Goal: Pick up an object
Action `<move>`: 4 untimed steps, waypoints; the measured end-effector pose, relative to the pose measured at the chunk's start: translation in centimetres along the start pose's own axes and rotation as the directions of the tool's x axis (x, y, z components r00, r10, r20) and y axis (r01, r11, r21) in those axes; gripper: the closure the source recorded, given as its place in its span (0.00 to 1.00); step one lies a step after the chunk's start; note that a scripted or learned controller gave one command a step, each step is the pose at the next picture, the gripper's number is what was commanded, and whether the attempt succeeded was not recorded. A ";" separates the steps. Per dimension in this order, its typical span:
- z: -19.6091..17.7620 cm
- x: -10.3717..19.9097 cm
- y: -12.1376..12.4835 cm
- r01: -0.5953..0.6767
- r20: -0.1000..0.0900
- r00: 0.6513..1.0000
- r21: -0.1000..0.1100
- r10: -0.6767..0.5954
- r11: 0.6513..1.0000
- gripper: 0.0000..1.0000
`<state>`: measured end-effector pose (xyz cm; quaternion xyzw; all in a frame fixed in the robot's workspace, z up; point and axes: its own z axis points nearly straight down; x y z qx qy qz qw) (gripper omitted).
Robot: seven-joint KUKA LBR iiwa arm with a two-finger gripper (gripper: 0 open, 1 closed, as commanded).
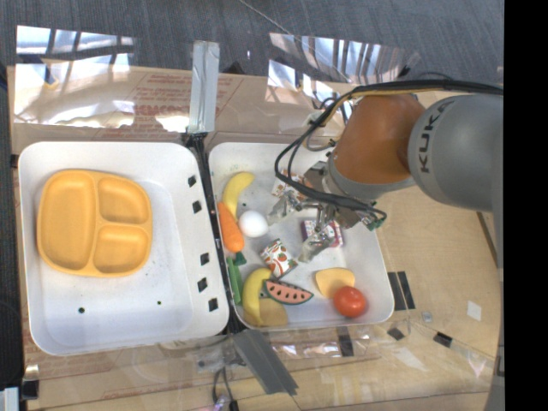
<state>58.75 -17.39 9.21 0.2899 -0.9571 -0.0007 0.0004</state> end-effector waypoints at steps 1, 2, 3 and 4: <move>0.0 0.0 6.8 0.275 0.000 0.961 -0.001 -0.275 0.961 0.00; 0.1 2.1 8.3 0.302 0.001 0.953 0.000 -0.302 0.953 0.00; -1.0 1.8 8.4 0.310 0.003 0.951 0.002 -0.310 0.951 1.00; -7.9 5.4 -0.9 0.733 -0.001 0.680 0.004 -0.733 0.680 1.00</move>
